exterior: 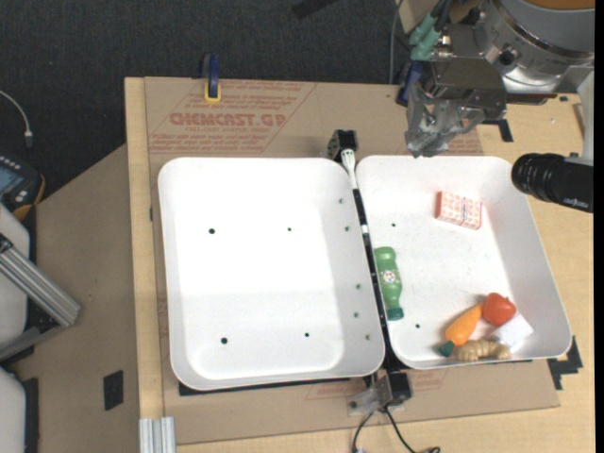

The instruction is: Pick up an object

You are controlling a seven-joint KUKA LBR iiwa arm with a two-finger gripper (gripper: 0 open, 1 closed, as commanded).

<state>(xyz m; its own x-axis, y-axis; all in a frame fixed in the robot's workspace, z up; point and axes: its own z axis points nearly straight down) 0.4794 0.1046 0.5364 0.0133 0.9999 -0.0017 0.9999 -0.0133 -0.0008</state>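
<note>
My gripper (436,138) hangs above the far rim of the right bin (528,253), its metal fingertips pointing down with nothing seen between them. Inside that bin a pink patterned block (459,209) lies near the back. A green bottle (387,282) rests along the left wall. In the front corner an orange carrot (461,327), a red tomato-like piece (498,309), a tan ginger-like piece (481,351) and a white card (514,329) are bunched together.
The left bin (189,281) sits beside the right one, the two clipped together by black clamps at the back (343,144) and front (392,387). A black cylinder (552,179) juts in over the right bin's far right rim. A cardboard sheet (151,130) underlies both bins.
</note>
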